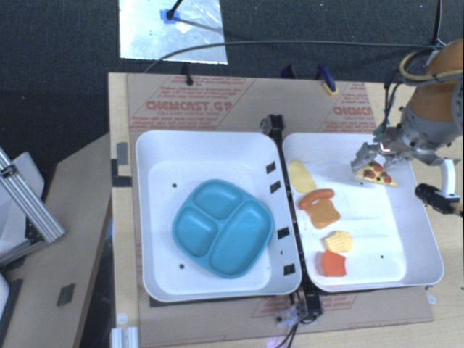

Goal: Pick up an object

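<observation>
I have the gripper point(371, 158) low over the far side of the right bin point(417, 227), but I cannot tell how it is set. The pizza slice point(378, 174) lies just under and slightly nearer me than it, its long axis running sideways, tip pointing away from the arm.

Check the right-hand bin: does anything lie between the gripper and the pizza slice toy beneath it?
Nothing visible does. The gripper is right at the pizza slice in the right bin. The other toy foods lie apart toward the divider, starting with the yellow piece.
</observation>
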